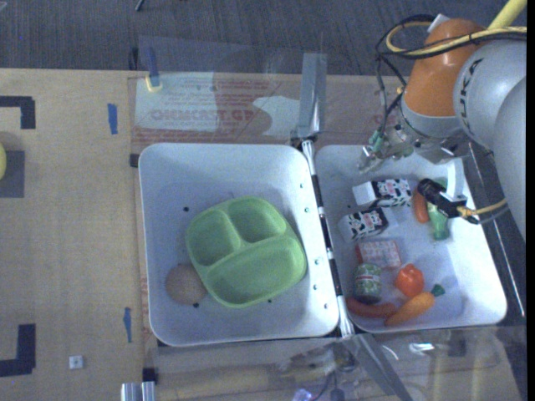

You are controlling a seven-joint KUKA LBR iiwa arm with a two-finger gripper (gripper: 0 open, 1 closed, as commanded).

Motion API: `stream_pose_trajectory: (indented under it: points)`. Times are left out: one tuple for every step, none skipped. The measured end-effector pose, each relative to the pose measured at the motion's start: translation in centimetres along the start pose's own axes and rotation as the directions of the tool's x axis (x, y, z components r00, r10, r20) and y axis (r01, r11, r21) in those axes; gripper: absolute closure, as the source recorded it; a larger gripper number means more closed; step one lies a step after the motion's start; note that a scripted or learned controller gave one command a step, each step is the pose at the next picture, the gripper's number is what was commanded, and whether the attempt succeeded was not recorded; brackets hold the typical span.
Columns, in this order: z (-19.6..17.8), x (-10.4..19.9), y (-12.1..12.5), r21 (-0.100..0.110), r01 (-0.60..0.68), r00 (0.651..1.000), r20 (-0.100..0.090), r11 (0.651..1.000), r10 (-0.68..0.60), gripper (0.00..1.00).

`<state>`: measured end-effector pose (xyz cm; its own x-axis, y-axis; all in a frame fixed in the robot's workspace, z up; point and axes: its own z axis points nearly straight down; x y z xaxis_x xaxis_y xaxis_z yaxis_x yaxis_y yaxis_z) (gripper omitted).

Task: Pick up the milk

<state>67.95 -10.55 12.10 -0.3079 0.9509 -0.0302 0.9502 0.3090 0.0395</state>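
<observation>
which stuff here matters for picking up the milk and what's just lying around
For the job:
- two cow-patterned milk cartons, upper and lower
- gripper, above the right bin's far end

Lying about:
- green divided plate and brown round item in the left bin
- pink box
- small can
- red pepper
- carrot

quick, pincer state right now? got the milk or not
pincer: cannot be told whether open or closed; it hovers at the right bin's back edge, apart from the milk cartons, nothing visibly held.
</observation>
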Motion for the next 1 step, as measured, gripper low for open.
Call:
stream_pose_trajectory:
  points:
    - [-9.35,5.31,-3.14,0.03,0.167,0.985,-0.034,0.985,-0.166,1.0]
